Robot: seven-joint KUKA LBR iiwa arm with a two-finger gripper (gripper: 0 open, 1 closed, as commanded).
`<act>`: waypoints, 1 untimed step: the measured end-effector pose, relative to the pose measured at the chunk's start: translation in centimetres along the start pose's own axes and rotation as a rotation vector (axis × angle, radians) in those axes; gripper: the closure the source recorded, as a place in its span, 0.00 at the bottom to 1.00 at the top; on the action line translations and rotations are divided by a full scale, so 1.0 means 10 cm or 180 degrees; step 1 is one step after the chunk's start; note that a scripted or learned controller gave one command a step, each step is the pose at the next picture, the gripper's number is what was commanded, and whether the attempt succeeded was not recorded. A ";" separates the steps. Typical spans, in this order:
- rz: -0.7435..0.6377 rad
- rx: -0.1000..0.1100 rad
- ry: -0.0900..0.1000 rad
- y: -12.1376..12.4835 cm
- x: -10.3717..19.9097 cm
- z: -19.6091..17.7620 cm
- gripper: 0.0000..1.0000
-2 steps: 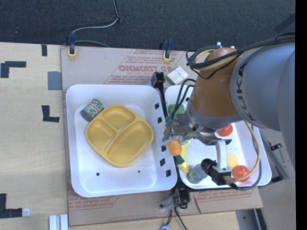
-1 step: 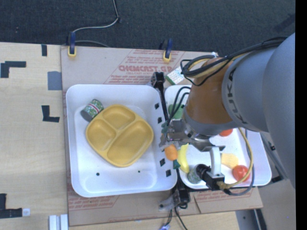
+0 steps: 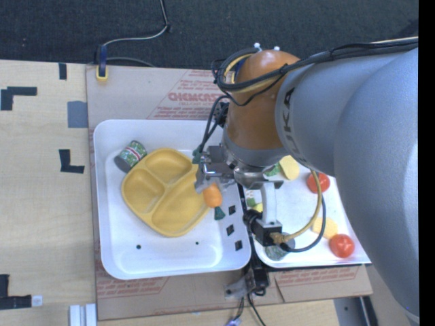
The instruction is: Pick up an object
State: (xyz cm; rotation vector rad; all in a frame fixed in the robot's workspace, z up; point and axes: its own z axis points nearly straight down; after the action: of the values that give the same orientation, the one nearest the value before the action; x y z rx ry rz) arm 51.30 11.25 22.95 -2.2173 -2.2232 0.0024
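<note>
My gripper (image 3: 204, 172) hangs over the right side of the left bin (image 3: 109, 209), at the right edge of a yellow divided plate (image 3: 162, 190). A small orange carrot-like piece (image 3: 213, 195) with a dark green tip (image 3: 219, 213) sits right below the gripper, touching or nearly touching it. Whether the piece is held cannot be made out. The arm's orange band and wrist hide the divide between the bins behind the gripper.
A green can (image 3: 131, 155) lies at the left bin's back left, beside the plate. The right bin (image 3: 299, 212) holds two red tomatoes (image 3: 317, 181) (image 3: 342, 245), yellow pieces (image 3: 290, 168) (image 3: 328, 228) and a grey item (image 3: 272, 252). A cable loops over that bin.
</note>
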 end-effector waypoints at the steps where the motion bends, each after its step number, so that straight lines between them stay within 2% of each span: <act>1: -0.0001 0.0001 -0.0002 0.43 0.14 0.12 1.00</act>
State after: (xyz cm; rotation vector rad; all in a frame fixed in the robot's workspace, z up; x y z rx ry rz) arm 55.63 12.65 21.74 -2.2172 -2.2236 0.0036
